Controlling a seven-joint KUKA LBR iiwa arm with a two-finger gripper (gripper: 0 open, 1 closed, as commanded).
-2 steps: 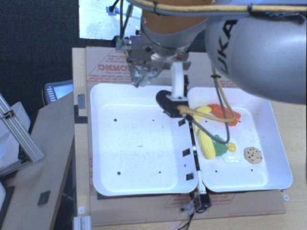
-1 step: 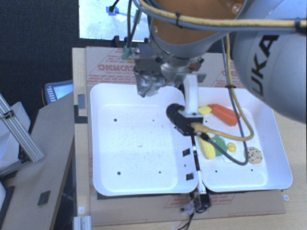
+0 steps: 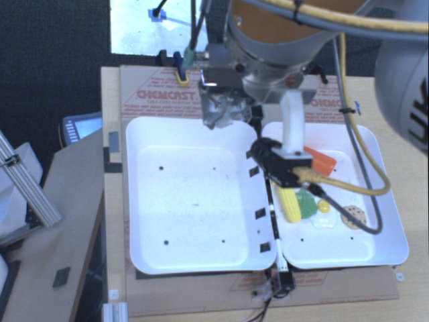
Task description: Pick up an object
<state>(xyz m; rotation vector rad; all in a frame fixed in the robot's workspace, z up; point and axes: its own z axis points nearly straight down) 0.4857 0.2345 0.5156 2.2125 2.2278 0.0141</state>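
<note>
Over left bin (image 3: 144,200) far rim, metallic end effector (image 3: 220,111), grip state unreadable; ribbed yellow corn (image 3: 289,204), right bin (image 3: 335,247)

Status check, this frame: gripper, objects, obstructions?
Gripper above left bin's far rim. Yellow corn, green piece, orange piece, cookie lie in right bin. Nothing lifted.

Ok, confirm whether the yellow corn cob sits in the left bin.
No, the yellow corn cob lies in the right bin, beside a green piece.

Grey arm (image 3: 402,79), broad orange band (image 3: 288,12), yellow cable (image 3: 348,20) slung across it.
</note>
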